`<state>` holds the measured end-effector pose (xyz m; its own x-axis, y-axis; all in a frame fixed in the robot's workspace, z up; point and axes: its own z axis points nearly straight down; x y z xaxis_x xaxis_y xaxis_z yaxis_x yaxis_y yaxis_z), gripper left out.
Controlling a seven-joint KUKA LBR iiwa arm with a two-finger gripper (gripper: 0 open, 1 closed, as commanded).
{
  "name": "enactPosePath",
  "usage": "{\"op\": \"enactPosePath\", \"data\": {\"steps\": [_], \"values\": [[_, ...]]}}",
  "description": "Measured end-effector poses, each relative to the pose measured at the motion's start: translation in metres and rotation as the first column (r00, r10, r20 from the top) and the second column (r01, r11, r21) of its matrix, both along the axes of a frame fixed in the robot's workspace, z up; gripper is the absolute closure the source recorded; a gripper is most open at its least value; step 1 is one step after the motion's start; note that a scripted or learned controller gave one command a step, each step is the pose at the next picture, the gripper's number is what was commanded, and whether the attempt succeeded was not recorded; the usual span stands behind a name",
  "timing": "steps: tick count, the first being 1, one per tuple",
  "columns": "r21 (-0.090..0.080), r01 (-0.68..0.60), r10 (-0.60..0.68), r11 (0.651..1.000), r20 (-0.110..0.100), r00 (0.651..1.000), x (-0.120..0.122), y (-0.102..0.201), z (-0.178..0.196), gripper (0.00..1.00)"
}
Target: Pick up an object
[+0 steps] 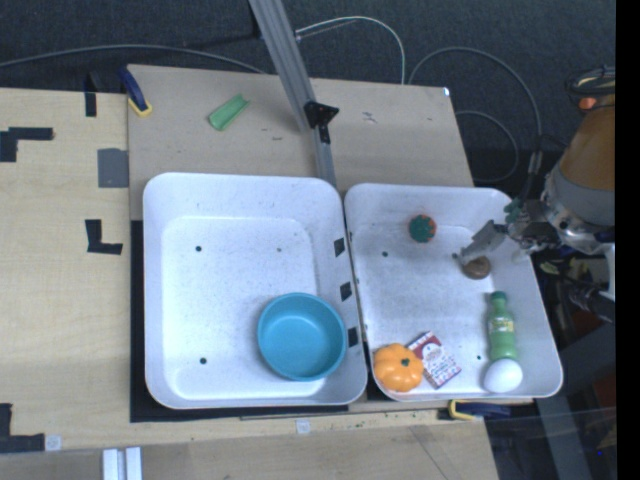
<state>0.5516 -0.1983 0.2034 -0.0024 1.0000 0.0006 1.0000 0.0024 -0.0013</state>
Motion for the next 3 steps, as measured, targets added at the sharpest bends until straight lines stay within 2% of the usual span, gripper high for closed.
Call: {"op": "enactPosePath", "data": {"steps": [1,3], "values": [[0.0,0.0,0.0,1.0,0.0,1.0,0.0,0.0,0.0,0.0],[0.0,0.001,-0.001,1.0,-0.004,1.0,-0.002,-0.011,-0.093,0.0]]}}
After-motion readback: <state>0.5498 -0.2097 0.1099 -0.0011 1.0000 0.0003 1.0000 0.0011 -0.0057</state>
